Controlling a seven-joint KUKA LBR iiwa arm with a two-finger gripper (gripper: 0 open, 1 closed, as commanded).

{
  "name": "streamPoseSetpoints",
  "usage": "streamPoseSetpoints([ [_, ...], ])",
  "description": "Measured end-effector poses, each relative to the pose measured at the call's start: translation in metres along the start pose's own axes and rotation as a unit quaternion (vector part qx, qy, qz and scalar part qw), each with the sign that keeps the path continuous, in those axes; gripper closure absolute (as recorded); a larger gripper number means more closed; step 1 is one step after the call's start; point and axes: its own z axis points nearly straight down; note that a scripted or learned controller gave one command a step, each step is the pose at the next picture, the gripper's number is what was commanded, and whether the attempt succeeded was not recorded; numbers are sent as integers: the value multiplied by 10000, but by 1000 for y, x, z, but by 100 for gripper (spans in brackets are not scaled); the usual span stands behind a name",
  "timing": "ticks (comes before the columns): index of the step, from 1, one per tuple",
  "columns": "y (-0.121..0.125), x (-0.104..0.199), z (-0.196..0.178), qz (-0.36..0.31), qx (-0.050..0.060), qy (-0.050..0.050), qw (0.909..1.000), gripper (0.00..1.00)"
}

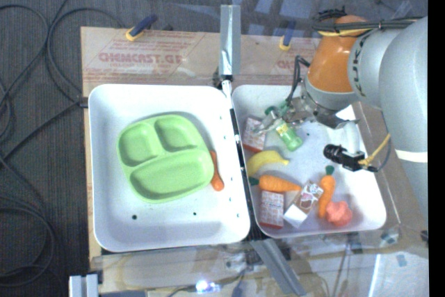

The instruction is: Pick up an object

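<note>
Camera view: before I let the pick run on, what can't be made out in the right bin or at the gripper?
- Gripper: finger state unclear; small, against clutter.
- Green object below the gripper: too blurred to identify.
- Small packets: labels too small to read.
- Right bin: its upper right corner lies hidden under the arm.

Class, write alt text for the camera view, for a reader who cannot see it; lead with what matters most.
A grey robot arm with an orange band reaches from the right, its gripper low over a green bottle in the right bin, which also holds a banana, carrots and small packets. The left bin holds a green divided tray with one carrot beside it.
</note>
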Motion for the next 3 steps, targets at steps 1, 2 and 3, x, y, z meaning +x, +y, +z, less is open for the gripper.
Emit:
streamPoseSetpoints([
  [1, 1, 1, -11, 1, -7, 27, 10000, 100],
  [2, 1, 1, -19, 9, -2, 33, 10000, 100],
  [3, 40, 30, -88, 1470, 126, 15, 9891, 100],
])
